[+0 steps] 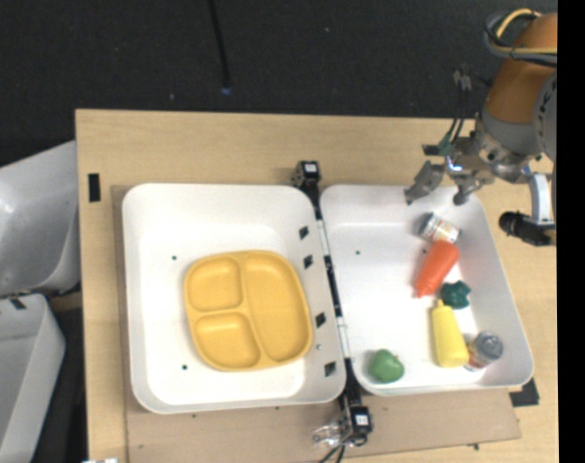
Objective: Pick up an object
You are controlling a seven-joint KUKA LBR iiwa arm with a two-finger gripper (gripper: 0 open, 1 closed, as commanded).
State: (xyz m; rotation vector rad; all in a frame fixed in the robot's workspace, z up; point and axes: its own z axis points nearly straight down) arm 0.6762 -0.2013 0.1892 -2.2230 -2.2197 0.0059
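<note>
My gripper hangs over the far right corner of the right bin, fingers spread open with nothing between them. Just below it lies an orange carrot with a small silver-capped piece at its upper end. Nearer the front sit a green-capped yellow bottle, a small grey and red object and a green pepper. In the left bin rests a yellow divided plate.
A black clip sits at the far end of the seam between the bins. Bare wooden bench runs behind both bins. A white shape stands off the bench at the left.
</note>
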